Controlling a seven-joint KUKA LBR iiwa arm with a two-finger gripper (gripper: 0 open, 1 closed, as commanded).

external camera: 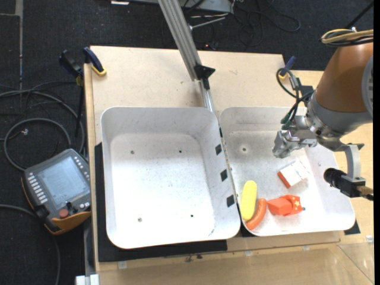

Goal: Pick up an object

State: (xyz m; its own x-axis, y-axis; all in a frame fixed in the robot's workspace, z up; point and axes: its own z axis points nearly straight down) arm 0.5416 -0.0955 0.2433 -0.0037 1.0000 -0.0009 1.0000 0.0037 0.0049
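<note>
Hovering low in the right shallow white bin (332, 221), the hand (285, 145) carries nothing I can see; its opening I cannot tell; the white-and-orange small box (294, 174) just below-right lies ungrasped; pickup remains undone.

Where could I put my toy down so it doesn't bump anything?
The left bin has bare floor from wall to wall. It is crowded in the right bin's front, around the banana, orange block, white box and gripper.
</note>
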